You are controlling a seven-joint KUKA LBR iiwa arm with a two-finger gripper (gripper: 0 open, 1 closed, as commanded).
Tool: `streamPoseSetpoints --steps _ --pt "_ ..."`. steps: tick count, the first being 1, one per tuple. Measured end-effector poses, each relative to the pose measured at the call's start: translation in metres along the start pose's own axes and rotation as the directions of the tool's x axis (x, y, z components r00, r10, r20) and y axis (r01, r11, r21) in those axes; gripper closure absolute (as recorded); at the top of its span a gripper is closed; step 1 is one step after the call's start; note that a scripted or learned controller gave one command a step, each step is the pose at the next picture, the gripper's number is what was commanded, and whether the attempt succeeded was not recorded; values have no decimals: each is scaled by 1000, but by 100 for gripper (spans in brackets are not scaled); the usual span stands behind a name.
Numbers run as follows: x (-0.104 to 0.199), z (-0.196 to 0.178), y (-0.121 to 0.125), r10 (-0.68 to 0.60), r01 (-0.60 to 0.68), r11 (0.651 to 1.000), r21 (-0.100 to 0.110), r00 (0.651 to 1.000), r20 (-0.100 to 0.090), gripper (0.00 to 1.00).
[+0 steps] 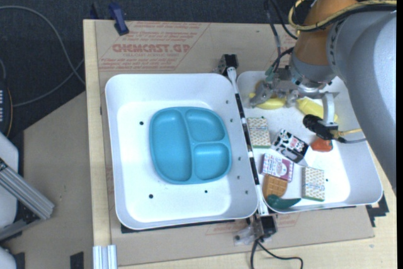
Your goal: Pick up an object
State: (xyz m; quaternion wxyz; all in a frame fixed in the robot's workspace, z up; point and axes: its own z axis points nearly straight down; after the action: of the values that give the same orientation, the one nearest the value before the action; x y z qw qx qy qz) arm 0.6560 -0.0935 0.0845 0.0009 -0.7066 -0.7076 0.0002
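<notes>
Hovering gripper (275, 90) touches yellow banana (267, 102).

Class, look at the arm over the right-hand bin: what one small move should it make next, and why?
Probably a short straight descent: the hand sits low at the far end of the right bin, directly at the yellow banana, and nothing shows held in it yet.

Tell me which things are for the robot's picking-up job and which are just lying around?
For the job:
- the pincer
- yellow banana-shaped toy
- small patterned cards
- black-and-white packet
- right-hand shallow white bin

Just lying about:
- blue divided plastic plate
- left-hand shallow white bin
- blue clip
</notes>
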Motion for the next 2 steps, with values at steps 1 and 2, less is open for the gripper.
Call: streamPoseSetpoints --steps 1,2 --pt "-8 2 8 -1 1 1000 13 1000 -2 0" --pt "-25 2 8 1 -1 1000 10 1000 0 0"
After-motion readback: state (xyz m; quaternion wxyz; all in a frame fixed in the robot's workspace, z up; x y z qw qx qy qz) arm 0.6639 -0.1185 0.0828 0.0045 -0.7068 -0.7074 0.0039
